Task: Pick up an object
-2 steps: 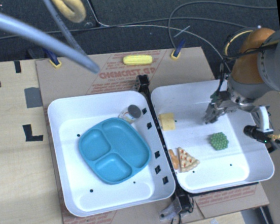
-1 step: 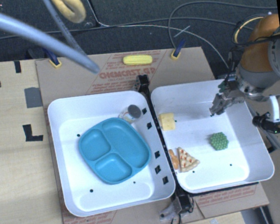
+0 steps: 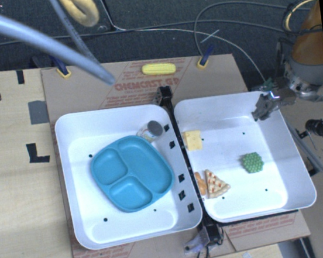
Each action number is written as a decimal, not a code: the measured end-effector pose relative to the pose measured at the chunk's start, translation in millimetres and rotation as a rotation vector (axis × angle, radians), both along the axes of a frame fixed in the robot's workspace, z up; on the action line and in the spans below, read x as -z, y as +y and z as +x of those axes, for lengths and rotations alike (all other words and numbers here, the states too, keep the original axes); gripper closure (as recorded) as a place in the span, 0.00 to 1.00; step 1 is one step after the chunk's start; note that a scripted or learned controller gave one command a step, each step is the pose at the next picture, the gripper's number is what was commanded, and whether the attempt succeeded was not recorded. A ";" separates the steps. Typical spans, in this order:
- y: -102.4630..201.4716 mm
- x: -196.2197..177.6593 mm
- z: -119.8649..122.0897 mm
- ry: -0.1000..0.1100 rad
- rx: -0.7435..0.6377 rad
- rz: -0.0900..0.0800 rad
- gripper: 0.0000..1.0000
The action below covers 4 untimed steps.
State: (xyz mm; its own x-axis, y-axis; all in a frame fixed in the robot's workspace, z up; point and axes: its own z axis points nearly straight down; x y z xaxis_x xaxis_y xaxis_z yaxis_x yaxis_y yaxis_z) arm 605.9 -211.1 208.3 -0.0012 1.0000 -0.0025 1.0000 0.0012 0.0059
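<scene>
Camera view: two white bins side by side on the tabletop (image 3: 14, 174). Left bin (image 3: 82, 224) holds a blue tray (image 3: 132, 172) with three sections, lying tilted, plus a small grey and clear thing (image 3: 152, 129) just beside the tray's upper right corner, too small to name. Right bin (image 3: 293, 190) holds a yellow block (image 3: 193, 140) against the divider, a pizza slice toy (image 3: 211, 184) near the divider lower down, and a green ball (image 3: 252, 162) well apart from both, toward the middle right. A yellow banana shape (image 3: 158, 69) lies outside, on cardboard above the bins.

Arm (image 3: 307, 47) comes in at the upper right; claw (image 3: 263, 107) sits over the right bin's top right corner, at rim level or above, touching none of the objects. Cannot tell whether the claw is released or clenched; it looks dark and small here, and nothing can be made out in it.

Task not begun as judged from this: every candidate lies loose in its bin. Nearest pick looks like the green ball, below and left of the claw.

Risks: the ball may roll away if the claw lands off centre. The pizza slice and yellow block lie flat and close to the divider, so the claw may strike the wall or slide over them without getting under. The tray is wide, probably too broad to grip except at an edge, and could tip
</scene>
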 end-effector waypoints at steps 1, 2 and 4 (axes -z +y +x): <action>0.3 -22.3 0.7 0.004 0.000 0.002 1.00; 54.1 -15.5 -5.3 0.008 -0.004 0.003 1.00; 170.7 -13.8 -45.4 0.008 -0.006 0.005 1.00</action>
State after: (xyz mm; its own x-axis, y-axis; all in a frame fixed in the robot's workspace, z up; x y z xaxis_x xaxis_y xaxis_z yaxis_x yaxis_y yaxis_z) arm 560.5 -40.5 222.2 -0.0073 1.0000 0.0024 1.0000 0.0073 -0.0025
